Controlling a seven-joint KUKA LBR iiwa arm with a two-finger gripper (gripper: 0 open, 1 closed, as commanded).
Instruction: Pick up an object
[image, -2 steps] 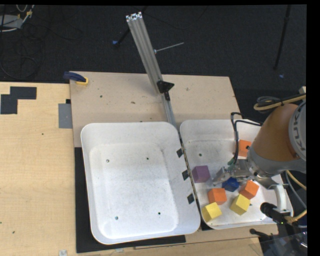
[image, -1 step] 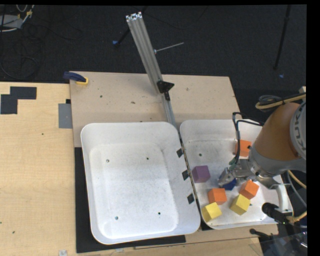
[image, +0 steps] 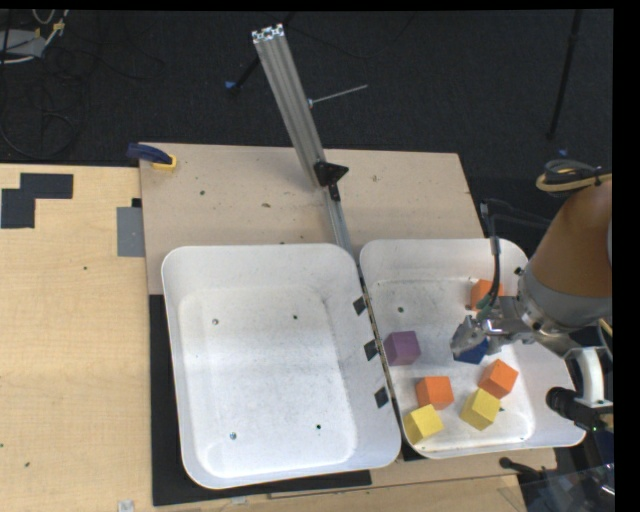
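Jaws' state cannot be told; gripper (image: 480, 335) sits over blue block (image: 472, 351). Risk: purple block (image: 403, 347) and orange block (image: 498, 378) nearby get nudged.

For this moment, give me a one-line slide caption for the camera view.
End effector low in the right bin over a blue object, amid purple, orange and yellow blocks.

- Purple cube (image: 403, 347): left-centre in the right bin (image: 440, 262).
- Orange cubes (image: 434, 391) (image: 498, 378): toward the bin's near edge.
- Yellow cubes (image: 423, 422) (image: 480, 409): nearest that edge.
- Blue block (image: 472, 350): mid-bin, partly hidden.
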